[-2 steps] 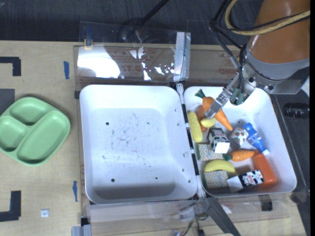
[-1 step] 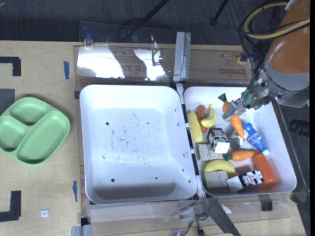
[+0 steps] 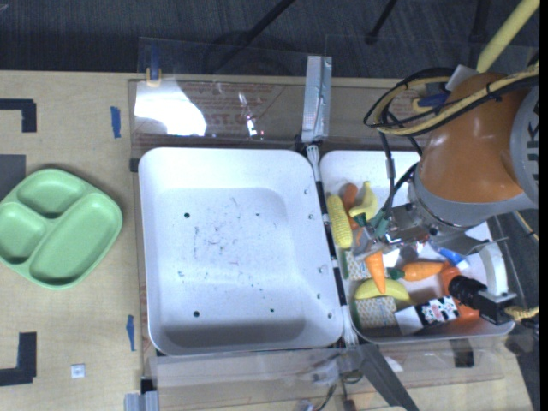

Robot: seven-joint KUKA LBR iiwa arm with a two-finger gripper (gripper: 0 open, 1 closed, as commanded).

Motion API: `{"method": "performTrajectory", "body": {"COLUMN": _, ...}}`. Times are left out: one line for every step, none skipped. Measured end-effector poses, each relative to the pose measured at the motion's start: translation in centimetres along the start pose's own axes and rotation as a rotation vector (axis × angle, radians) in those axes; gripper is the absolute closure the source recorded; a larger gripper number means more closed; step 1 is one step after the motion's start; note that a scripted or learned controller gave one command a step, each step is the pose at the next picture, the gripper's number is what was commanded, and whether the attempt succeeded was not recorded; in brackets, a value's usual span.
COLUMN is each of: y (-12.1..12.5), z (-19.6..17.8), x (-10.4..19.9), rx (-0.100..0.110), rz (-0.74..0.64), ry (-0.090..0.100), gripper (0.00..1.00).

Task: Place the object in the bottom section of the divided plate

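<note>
Bins: two, side by side on the desk (image 3: 68, 332); the left bin (image 3: 231, 247) and the right bin (image 3: 360, 168).
Plate: one green plate (image 3: 86, 229) with three sections, two small above and one long below; it stands on the desk just left of the left bin.
Small things: all lie in the right bin; one corn (image 3: 340, 221), one carrot (image 3: 376, 269) and a second carrot (image 3: 424, 271), one yellow toy (image 3: 366, 199), one black-and-white toy (image 3: 438, 310), one mesh block (image 3: 377, 313). Other pieces are too hidden to count.
Task's thing: I cannot tell which one is meant; none of them is on the plate.
Edges: the corn lies along the right bin's left wall; the mesh block is near its lower wall. A narrow strip of desk separates the plate from the left bin.
Open room: the left bin shows a wide white floor; the right bin is crowded in its left half.
Arm: the arm (image 3: 471, 157) enters from the right and bends down over the right bin.
Hand: the hand (image 3: 383, 234) is low among the small things, just above the first carrot; I cannot tell if it is apart or together.
</note>
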State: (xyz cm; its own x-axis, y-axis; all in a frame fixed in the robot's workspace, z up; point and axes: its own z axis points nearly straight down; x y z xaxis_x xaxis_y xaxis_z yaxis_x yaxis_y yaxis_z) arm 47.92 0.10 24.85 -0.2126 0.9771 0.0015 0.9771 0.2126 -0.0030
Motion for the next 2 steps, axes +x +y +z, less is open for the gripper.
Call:
{"method": "performTrajectory", "body": {"y": 7.3, "z": 3.1, "x": -1.1, "rx": -0.005, "rz": -0.195, "ry": -0.003, "gripper": 1.0}}
{"method": "performTrajectory", "body": {"y": 2.1, "z": 0.4, "x": 9.9, "rx": 0.001, "rz": 0.142, "ry": -0.001, "gripper": 1.0}}
